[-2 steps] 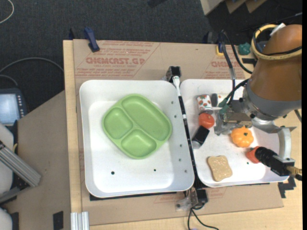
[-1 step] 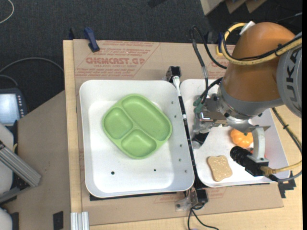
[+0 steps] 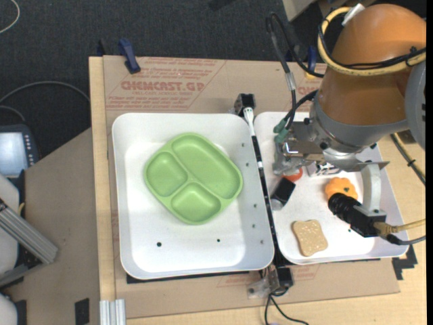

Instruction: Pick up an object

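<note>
the gripper [image 3: 292,160] hangs low in the right bin [image 3: 358,249], at its upper left; i cannot tell its state. a small red-and-black object [image 3: 285,185] lies just below it, possibly touching, long axis slanting down-left.

A light green three-compartment plastic plate [image 3: 193,177] lies in the left white bin [image 3: 135,242]. In the right white bin [image 3: 338,246], the gripper [image 3: 289,171] hangs near a tan bread-slice toy [image 3: 310,237].
</note>
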